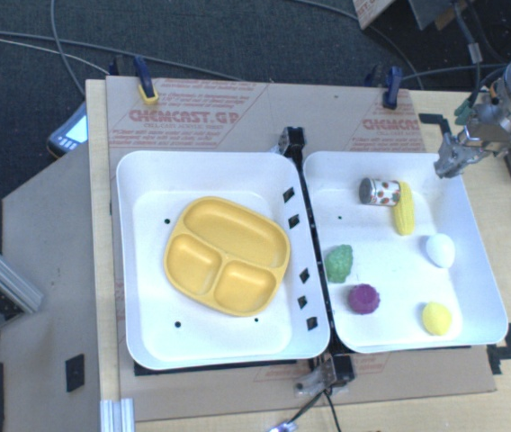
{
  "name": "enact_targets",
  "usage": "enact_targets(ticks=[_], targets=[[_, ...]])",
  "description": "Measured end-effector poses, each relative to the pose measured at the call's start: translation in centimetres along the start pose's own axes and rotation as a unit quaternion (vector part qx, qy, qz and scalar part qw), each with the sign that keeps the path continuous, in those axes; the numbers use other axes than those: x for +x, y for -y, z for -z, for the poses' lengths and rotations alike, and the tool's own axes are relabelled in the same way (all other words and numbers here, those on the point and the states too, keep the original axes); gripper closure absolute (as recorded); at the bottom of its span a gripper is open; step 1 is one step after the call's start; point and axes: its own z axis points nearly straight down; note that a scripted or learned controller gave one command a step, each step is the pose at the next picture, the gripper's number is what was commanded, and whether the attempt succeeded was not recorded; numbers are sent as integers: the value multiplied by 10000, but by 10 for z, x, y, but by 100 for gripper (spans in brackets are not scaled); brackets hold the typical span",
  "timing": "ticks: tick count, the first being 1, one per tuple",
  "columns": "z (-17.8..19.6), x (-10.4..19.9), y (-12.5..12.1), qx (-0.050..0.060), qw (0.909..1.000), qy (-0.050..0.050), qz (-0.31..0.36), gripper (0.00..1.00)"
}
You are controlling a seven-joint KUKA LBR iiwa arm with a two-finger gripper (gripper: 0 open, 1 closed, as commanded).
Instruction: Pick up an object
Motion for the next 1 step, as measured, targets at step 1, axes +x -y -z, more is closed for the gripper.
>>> enact_targets(ticks=[1], targets=[[-3,51,-11,5,10000,-3,2,100]])
